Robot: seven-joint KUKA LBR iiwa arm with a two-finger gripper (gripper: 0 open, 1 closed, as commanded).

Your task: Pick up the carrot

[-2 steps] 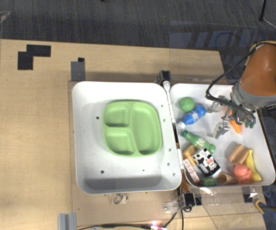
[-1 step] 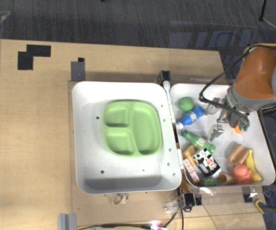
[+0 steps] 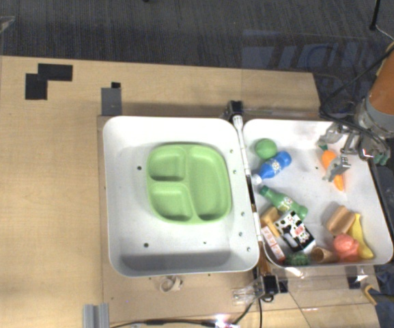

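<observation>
The carrot (image 3: 332,167) is a small orange piece lying in the right bin (image 3: 306,132), in its far right part. My gripper (image 3: 343,160) hangs right over it, reaching in from the right under the orange-banded wrist (image 3: 393,87). Metal parts of the gripper cross the carrot's middle, so orange shows on both sides. I cannot tell whether the carrot is touched or gripped.
The right bin also holds a green ball (image 3: 265,147), a blue bottle (image 3: 274,165), a green bottle (image 3: 282,200), a black-and-white box (image 3: 294,229), a banana (image 3: 360,238) and several other toy foods. A green divided plate (image 3: 187,182) lies in the left bin (image 3: 125,251).
</observation>
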